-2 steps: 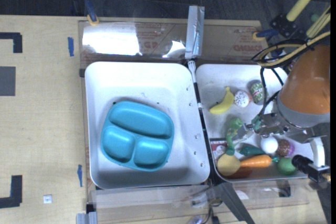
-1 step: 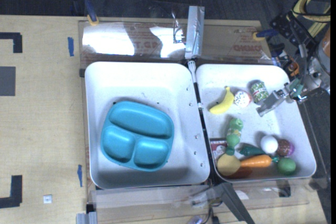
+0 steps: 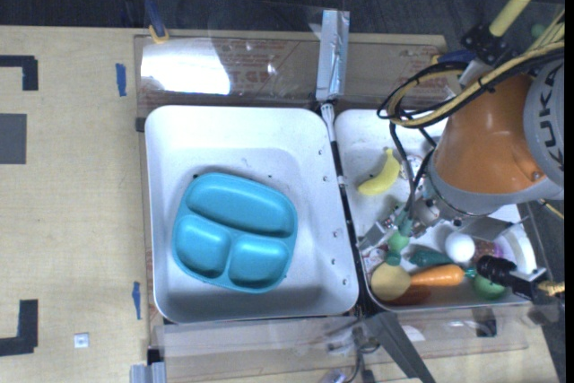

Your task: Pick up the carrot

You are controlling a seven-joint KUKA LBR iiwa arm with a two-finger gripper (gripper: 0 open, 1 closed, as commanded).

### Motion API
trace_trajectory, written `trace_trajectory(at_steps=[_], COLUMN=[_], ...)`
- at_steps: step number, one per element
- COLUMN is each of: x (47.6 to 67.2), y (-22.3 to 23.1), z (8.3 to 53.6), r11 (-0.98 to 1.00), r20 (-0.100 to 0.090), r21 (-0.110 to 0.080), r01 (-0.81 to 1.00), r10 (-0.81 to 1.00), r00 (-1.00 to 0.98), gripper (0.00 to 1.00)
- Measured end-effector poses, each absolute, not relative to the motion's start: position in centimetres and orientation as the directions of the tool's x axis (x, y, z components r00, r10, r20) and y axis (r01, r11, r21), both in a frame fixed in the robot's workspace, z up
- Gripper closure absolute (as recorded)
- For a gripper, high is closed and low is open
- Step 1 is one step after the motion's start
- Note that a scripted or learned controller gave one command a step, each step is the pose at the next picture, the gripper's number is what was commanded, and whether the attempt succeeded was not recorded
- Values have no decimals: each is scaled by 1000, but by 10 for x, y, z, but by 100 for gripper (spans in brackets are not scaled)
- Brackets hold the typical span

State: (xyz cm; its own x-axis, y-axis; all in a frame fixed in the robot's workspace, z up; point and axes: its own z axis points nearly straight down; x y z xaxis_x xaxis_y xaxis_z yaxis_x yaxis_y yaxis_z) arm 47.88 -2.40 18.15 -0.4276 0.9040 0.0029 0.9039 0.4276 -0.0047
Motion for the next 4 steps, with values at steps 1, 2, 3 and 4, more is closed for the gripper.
trace_trajectory(at_steps=[1, 2, 3, 4], x=[506, 543, 479, 479], y=[-99, -92, -74, -36], z=[206, 320, 222, 189], r11=[362, 184, 463, 668], r20=[-2, -2, 2, 4], r21=[1, 5, -3, -2], r01=[932, 983, 886, 744], r10=[932, 983, 886, 744], r00=[-362, -184, -463, -668], gripper=[0, 0, 0, 0])
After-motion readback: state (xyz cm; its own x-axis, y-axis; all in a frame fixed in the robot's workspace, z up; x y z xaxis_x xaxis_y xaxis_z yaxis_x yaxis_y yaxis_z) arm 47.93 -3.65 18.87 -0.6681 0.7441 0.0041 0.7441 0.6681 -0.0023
